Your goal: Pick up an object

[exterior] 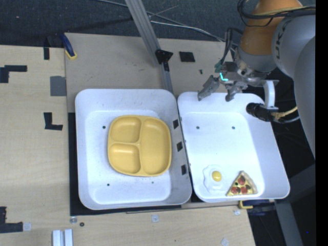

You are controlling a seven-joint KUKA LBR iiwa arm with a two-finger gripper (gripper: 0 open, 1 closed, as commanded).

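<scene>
Hanging over the far edge of the right bin, the gripper has its fingers spread apart, grasping nothing. Well away from it, at that bin's near edge, lie a fried egg and a pizza slice side by side.

Below and left of the pincer, the yellow divided tray looks like smooth matt plastic. Both white bins have a satin plastic sheen; the bench is pale matt wood.
</scene>
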